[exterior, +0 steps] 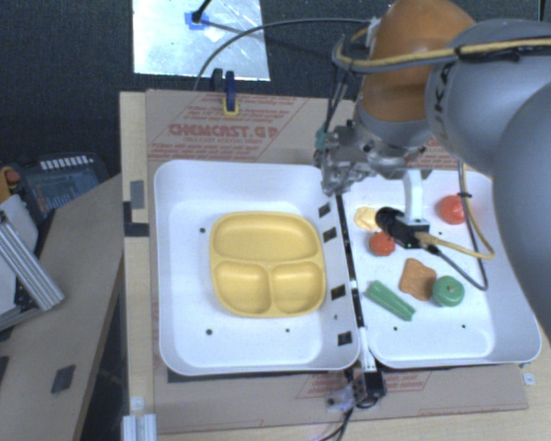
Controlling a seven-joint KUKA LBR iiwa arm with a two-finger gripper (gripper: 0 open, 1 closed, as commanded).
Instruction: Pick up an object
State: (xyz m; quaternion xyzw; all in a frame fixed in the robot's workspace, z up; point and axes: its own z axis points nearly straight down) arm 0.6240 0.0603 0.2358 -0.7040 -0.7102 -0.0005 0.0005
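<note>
My gripper (336, 178) hangs over the far end of the divider between the two bins, under the orange band of the arm. The right bin (477, 338) holds several small objects: a pale yellow piece (364, 217), a small red piece (380, 243), a red round piece (453, 209), an orange-brown piece (417, 278), a green round piece (448, 290) and a long green piece (389, 300). All of them lie to the right of the gripper and nearer the front. Nothing shows in the gripper.
A yellow three-compartment plate (266, 263) lies in the middle of the left bin (184, 200). A black part with a white bracket (402, 227) and a yellow cable hangs off the arm over the right bin. The arm's grey body covers the right bin's far right.
</note>
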